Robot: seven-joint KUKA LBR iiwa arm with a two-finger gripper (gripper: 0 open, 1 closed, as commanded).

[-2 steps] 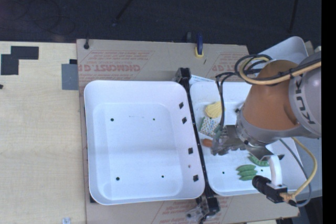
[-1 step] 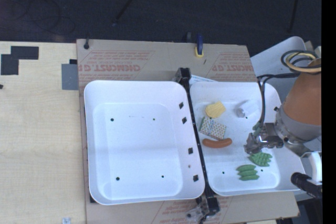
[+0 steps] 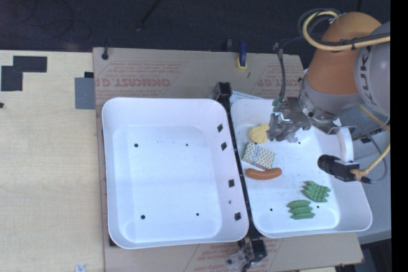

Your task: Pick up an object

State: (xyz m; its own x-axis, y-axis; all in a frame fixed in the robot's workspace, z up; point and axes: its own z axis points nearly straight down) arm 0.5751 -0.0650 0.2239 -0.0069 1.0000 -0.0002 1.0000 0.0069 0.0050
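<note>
- Picking calls for one target only; the right bin [image 3: 347, 220] holds every candidate, while the left bin [image 3: 166, 169] beside it plays no part in this step.
- Arm [image 3: 347, 60] reaches in from the right, its orange band above the far part of the right bin; keep the approach vertical so the wrist stays off the bin walls and the divider [image 3: 231, 156] between the bins.
- Gripper [image 3: 284, 127] sits low over the far left part of the right bin, just right of the yellow piece [image 3: 259, 133]. Whether it stands wide or narrow cannot be told from this view, and nothing is seen held in it.
- Patterned packet [image 3: 259, 155] lies just nearer than the yellow piece, close to the divider, and appears to touch the sausage [image 3: 264, 173]; it looks flat, hence a poor target for a two-finger pinch.
- Sausage lies left-right, nearer than the packet. Judged easiest to grasp: close across its short axis, at mid length.
- Green pods [image 3: 300, 209] lie near the near right corner, with a third green piece [image 3: 316, 191] just beyond; well apart from the gripper, so a longer travel.
- Yellow piece is the nearest target. Centre over it before descending, since an off-centre close would likely push it toward the divider.
- Verify the object between the jaws before lifting.
</note>
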